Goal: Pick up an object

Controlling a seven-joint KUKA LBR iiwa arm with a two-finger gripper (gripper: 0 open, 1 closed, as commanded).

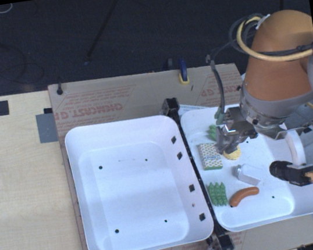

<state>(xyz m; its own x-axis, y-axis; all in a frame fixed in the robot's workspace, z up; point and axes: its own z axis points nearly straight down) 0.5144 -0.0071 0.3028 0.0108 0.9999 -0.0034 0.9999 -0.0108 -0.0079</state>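
Camera view: yellow object [232, 154] in right bin [275, 207], partly beneath the arm [281, 72].

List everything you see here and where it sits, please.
left bin: one, white, on the left
right bin: one, white, beside it, below the arm
patterned block: one, green-white, right bin, by left wall
ribbed piece: one, green, right bin, front left
sausage shape: one, orange-red, right bin, front
pale block: one, greyish, right bin, middle
green scrap: one, green, right bin, left of tool
yellow thing: one, yellow, right bin, under tool, partly hidden
arm: one, grey and orange, from right
tool: one, dark, above yellow thing
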